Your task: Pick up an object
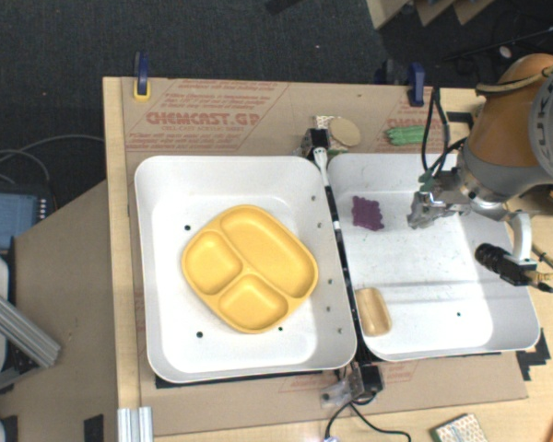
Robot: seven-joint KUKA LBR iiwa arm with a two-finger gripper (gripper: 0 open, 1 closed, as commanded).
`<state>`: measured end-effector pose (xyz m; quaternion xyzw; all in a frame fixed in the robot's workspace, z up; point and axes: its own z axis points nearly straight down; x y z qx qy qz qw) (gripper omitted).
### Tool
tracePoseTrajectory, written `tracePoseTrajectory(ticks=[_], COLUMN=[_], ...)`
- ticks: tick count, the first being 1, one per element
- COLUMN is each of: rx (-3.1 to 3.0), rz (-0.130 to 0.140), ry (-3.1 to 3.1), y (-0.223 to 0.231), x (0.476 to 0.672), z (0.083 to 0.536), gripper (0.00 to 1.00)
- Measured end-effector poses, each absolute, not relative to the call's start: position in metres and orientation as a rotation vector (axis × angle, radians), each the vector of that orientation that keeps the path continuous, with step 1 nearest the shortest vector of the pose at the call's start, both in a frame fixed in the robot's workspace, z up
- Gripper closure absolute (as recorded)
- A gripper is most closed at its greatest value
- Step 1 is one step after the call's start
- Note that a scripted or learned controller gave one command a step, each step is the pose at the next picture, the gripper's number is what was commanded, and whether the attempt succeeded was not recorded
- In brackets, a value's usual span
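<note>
Currently pincer [422, 212] hangs over right bin [442, 339]; spread or pressed, cannot tell. Purple lump [367, 214] lies just beside it. Best shift over lump, descend straight, straddle it before pinching.

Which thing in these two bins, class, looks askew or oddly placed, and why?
The yellow plastic divided plate lies turned at an angle to the walls of the left white bin. In the right white bin, the tan rounded block sits hard against the near-left wall. Nothing looks spilled or broken.
</note>
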<state>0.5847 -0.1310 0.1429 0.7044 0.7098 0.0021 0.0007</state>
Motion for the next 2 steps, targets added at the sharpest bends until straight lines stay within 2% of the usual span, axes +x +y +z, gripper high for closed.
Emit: tracePoseTrajectory(ticks=[1, 2], rx=[2.216, 2.232], rz=[0.001, -0.008], ry=[2.224, 2.212], y=[-0.113, -0.21], x=[0.643, 0.599], z=[0.081, 0.085], gripper=[1.0, 1.0])
